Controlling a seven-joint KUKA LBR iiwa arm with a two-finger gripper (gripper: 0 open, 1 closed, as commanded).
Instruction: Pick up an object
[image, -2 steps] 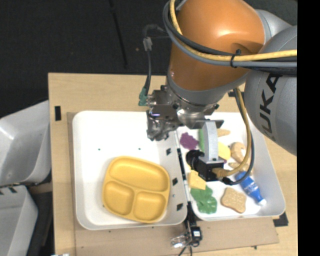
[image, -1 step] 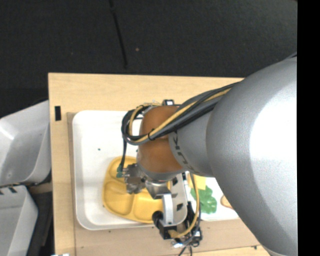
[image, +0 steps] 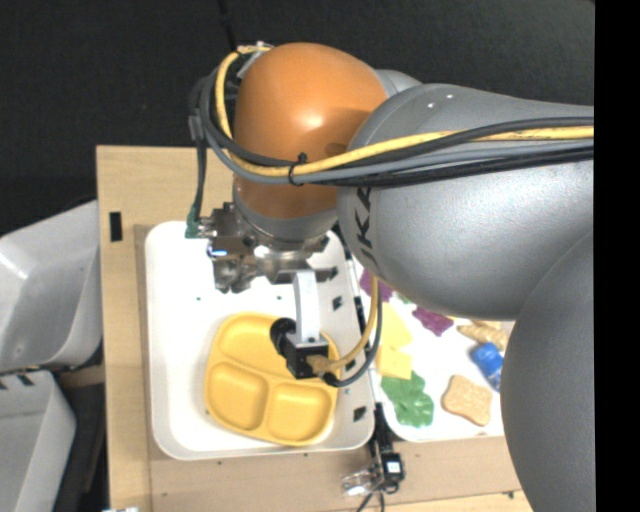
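Observation:
A yellow divided tray (image: 255, 392) lies in the front part of the left bin (image: 175, 330). The arm's orange and grey wrist hangs over the back of that bin, and the gripper (image: 236, 268) sits beneath it, just behind the tray's far edge. In the right bin (image: 440, 432) lie a green toy (image: 411, 401), a yellow block (image: 396, 347), a purple piece (image: 433, 322), a blue piece (image: 487, 359) and a tan toast-shaped piece (image: 468, 399). The arm hides much of the right bin.
The wooden bench (image: 125, 330) shows along the left and front of the bins. A white housing (image: 45, 290) stands off the bench at the left. A small clip with cable (image: 372, 476) sits at the front edge between the bins.

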